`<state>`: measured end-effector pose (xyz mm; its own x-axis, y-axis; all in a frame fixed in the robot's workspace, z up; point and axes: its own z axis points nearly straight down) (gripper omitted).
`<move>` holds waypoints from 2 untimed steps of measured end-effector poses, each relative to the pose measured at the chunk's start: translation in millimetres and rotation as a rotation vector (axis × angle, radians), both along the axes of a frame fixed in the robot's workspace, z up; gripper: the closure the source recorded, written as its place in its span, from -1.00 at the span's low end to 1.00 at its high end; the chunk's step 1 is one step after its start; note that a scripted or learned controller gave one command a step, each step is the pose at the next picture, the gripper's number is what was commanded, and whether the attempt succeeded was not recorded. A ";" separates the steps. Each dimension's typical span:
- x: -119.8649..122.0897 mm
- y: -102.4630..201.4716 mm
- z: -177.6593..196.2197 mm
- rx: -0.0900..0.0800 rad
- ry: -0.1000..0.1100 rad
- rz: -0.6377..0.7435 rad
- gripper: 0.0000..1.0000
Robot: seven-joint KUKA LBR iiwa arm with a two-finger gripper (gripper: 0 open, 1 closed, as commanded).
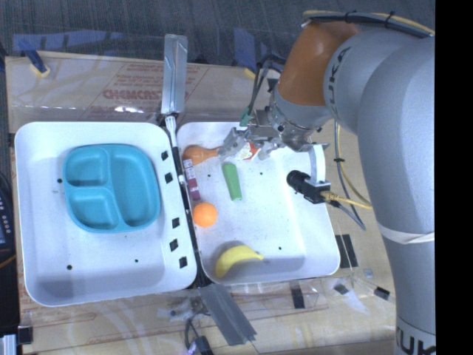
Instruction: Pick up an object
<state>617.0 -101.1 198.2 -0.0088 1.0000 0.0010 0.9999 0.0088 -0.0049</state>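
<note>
Gripper (250, 143) of mine hangs over the far end of the right bin (314, 250); honestly can't tell what it's doing or whether it has anything. Just near-side of it lies the green cylinder (233, 181), my likely target: smooth, stiff plastic, probably light, best pinched across its middle. Beyond that, a round orange ball (205, 214) and a curved banana (236, 259).

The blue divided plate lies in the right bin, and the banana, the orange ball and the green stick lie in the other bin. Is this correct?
Not quite: the camera view shows the blue divided plate in the left bin. The banana, the orange ball and the green stick lie in the other, right bin.
</note>
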 end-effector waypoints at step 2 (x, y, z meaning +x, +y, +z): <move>4.4 -37.5 -96.2 -0.002 -0.005 0.104 1.00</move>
